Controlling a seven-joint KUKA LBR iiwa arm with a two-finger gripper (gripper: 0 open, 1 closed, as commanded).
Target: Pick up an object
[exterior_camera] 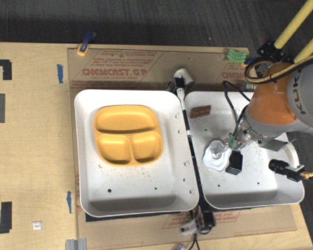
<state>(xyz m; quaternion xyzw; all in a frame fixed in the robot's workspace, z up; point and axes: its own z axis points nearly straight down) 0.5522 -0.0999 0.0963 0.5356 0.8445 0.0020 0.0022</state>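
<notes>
Camera view: yellow tray [128, 134], left bin [88, 155].

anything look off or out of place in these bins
Nothing looks spilled or broken. The yellow divided plastic tray lies flat in the left white bin; a crumpled white object sits beside the claw in the right one.

Dark grey carpet-like floor [146, 9] across top of view. Light plywood bench top [26, 139] below it, with black tape marks [2, 69] at left edge, blue tape bits [60, 73] near board corners. Brown protective sheet [120, 66] with red printed lettering lies flat on bench. Yellow poles [300, 17] cross upper right corner at slant. Lighting even, soft shadows.
</notes>
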